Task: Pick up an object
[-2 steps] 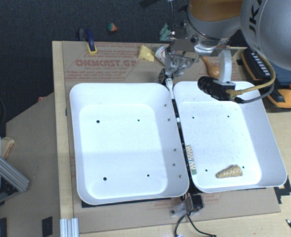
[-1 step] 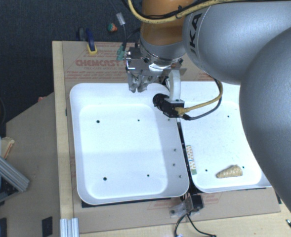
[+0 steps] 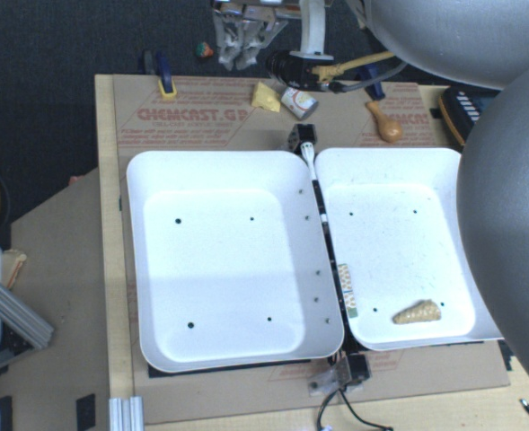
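A tan, ridged, shell-like object (image 3: 417,312) lies in the right bin (image 3: 444,171), near its front right corner. My gripper (image 3: 239,50) hangs at the top of the view, beyond the back edge of the bench and far from that object. Nothing shows in its grasp. The thick grey arm (image 3: 502,196) covers the right side of the view and part of the right bin.
The left bin (image 3: 143,241) sits beside the right one. Behind the bins on the board lie a yellow chunk (image 3: 266,97), a small white-grey piece (image 3: 298,103) and a brown wooden item (image 3: 385,124). A blue-and-yellow clamp (image 3: 164,74) grips the back edge.
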{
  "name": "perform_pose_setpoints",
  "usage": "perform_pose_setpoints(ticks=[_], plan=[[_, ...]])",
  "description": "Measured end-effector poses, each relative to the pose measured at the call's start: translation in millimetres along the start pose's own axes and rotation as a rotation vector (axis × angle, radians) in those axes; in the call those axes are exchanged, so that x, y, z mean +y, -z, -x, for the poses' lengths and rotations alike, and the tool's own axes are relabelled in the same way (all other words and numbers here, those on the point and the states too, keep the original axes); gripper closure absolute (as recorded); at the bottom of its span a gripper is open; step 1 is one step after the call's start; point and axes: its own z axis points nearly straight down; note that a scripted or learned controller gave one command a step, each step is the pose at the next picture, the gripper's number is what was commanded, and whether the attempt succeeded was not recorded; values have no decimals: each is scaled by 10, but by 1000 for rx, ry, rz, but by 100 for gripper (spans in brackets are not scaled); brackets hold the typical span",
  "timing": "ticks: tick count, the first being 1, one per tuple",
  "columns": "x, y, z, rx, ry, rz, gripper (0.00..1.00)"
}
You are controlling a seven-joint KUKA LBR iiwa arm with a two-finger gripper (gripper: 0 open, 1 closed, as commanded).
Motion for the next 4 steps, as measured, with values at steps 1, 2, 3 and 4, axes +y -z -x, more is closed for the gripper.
perform_pose_setpoints(ticks=[1, 2, 3, 4], plan=[[-313, -1201, 89, -10, -7, -34, 100], [-439, -791, 1186, -9, -15, -21, 100], [-56, -1412, -21, -3, 5, -21, 100], [-19, -669, 747, -8, -12, -10, 100]])
